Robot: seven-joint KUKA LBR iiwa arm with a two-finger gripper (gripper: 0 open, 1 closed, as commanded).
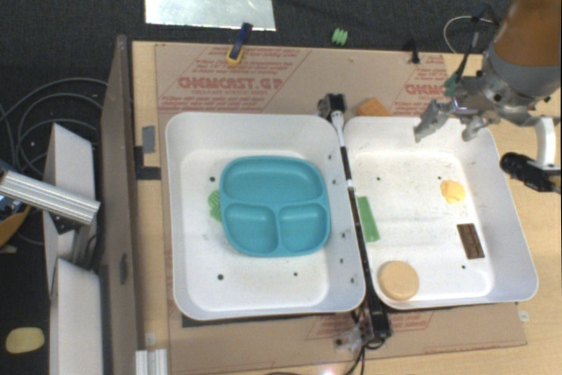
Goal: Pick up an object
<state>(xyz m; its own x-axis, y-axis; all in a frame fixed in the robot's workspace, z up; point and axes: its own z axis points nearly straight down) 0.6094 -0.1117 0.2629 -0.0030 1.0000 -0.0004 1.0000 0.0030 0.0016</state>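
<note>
white right bin at centre right holds a yellow piece, brown bar, tan disc and green strip. tool hovers at upper right, fingers spread, gripping nothing.

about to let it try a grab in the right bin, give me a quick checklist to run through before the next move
1. Gripper carrying nothing: ok, fingers spread, nothing between them.
2. Gripper over the right bin: ok, at its far edge.
3. Targets in plain sight: ok, yellow piece, brown bar, tan round disc and green strip all lie uncovered.
4. Room around targets: ok for the yellow piece and brown bar; not ok for the green strip, tight against the bin's left wall.
5. Gripper lined up over a target: not ok, the yellow piece lies nearer the camera.
</note>
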